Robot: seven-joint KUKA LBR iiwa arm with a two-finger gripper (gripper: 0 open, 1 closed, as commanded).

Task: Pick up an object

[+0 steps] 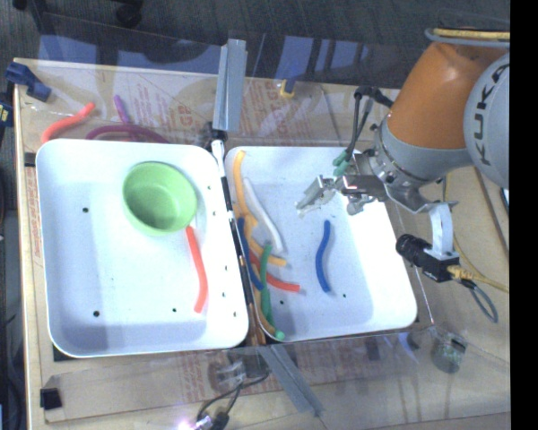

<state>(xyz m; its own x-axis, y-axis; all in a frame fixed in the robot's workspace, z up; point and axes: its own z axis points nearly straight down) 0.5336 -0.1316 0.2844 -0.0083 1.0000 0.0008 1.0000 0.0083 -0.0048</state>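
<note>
Grey arm with its orange band reaches in from the right, its two-finger gripper [316,195] poised over the upper middle of the right shallow white bin [387,305]. The metal fingers [310,199] point left and slightly down; whether they are parted or closed cannot be told from this angle, and nothing shows between them.

Below and slightly right of the gripper, a curved blue plastic strip [324,256] lies alone on the bin floor, apart from everything else. Along the left wall of that bin lies a tangle of flexible strips: a long yellow strip [238,182] running along the wall, a white curved strip [263,222] beside it, a green strip [266,287] reaching toward the bottom corner, and a short red-orange strip [286,286] crossing near the green one.

The left shallow white bin [76,316] holds a light green plastic bowl [160,197], upright, in its upper middle, and a long red-orange strip [198,274] running down from just below the bowl's rim.

Beyond the left bin, on the tabletop [143,92], lie an orange strip [66,122] and a loop of purple tubing [125,133].
</note>
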